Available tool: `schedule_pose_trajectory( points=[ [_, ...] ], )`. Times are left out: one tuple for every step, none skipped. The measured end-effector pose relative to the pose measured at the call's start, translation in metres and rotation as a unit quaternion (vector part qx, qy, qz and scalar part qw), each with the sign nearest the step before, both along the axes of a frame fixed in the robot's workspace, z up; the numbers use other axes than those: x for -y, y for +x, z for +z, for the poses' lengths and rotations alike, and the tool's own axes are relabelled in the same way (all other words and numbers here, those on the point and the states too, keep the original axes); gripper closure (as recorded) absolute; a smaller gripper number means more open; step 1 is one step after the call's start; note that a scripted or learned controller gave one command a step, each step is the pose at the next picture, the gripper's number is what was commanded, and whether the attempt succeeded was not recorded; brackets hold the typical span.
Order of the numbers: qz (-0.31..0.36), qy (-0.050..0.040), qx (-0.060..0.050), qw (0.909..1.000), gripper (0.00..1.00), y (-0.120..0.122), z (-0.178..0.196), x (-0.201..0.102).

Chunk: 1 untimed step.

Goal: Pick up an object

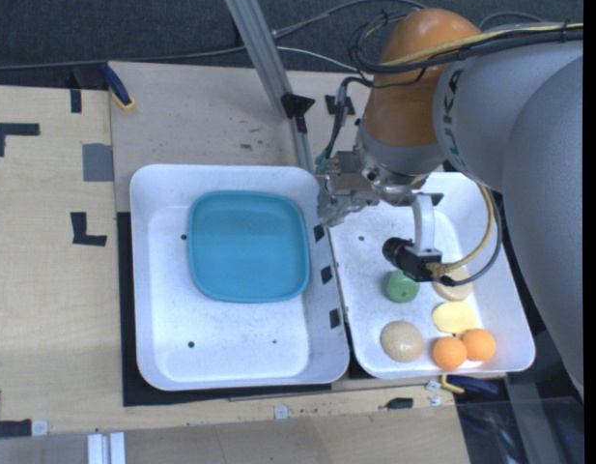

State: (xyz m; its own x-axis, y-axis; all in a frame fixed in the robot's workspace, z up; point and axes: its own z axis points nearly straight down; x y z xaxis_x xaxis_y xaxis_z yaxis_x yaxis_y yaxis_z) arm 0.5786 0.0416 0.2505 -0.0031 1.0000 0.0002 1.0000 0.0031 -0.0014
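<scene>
Orange balls (449,353), a touching pair, well below and right of claw (332,207), by right bin's (367,249) near rim. Beige ball (402,340) just left of them, yellow lump (454,315) just above. Green lump (403,287) nearer, below-right of claw, apart from it. Teal plate (248,246) left of claw, flat in left bin (230,351). Claw over right bin's far left corner, beside the divide. Apart or together: cannot tell.
</scene>
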Motion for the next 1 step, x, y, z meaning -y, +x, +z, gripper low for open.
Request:
schedule_pose_trajectory(
  points=[
    [0.001,0.0002,0.0,1.0,1.0,0.013,0.0009,-0.0519]
  ],
)
